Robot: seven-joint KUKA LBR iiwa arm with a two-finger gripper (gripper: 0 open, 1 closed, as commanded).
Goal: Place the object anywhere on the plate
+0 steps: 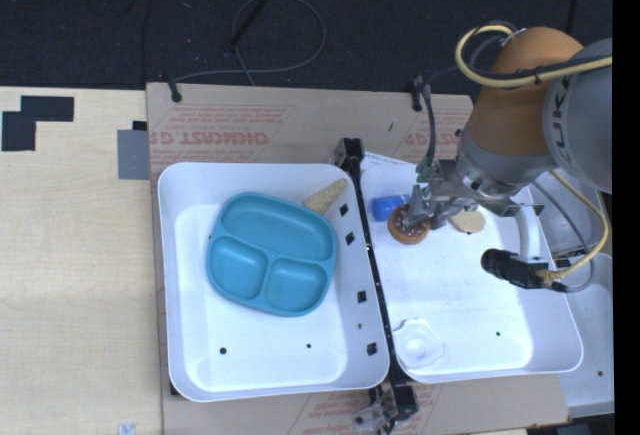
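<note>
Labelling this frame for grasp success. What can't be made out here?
- Gripper: finger state, blocked by wrist, camera view.
- Brown round object: held or not, gripper overlaps it.
- Blue object: partly covered, too small to identify.
- Tan piece by blue plate: too blurred to identify.

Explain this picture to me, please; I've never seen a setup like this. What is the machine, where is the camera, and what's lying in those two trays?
One fixed camera looks down at a slant on a bench with two shallow white bins. The grey and orange robot arm reaches in from the right; its gripper is low in the right bin, over a brown round object, beside a small blue object and a tan piece. Whether it holds anything is unclear. The left bin holds a blue divided plate, the goal, and a tan wedge at the plate's far edge.
</note>
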